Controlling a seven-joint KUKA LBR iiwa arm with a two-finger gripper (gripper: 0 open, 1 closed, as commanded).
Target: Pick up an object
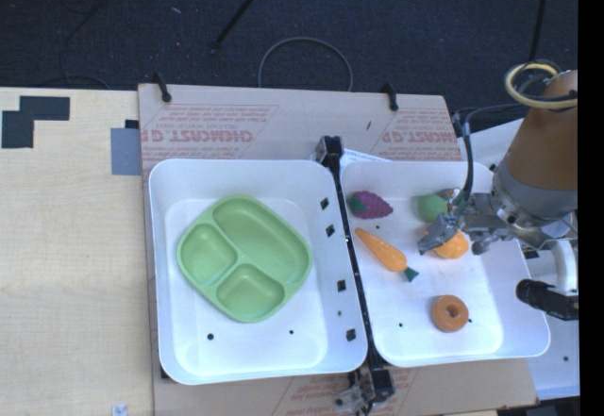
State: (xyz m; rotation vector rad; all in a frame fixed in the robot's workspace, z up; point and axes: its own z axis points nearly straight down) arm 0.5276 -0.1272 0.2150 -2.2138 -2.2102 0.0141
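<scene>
The right bin (pixel 514 334) holds several toy foods. A purple grape bunch (pixel 370 205) lies at its back left, a green ball (pixel 431 206) beside it. An orange carrot (pixel 380 250) with a green tip lies slantwise in the middle. A brown doughnut (pixel 450 313) sits toward the front. My gripper (pixel 443 234) reaches in from the right and hangs low over a small orange fruit (pixel 456 248), covering part of it. The fruit appears to rest on the bin floor.
The left bin (pixel 179 348) holds a green divided plate (pixel 243 257). A black divider (pixel 344 263) runs between the two bins. The grey arm with its orange band (pixel 547 145) stands over the right bin's far right edge.
</scene>
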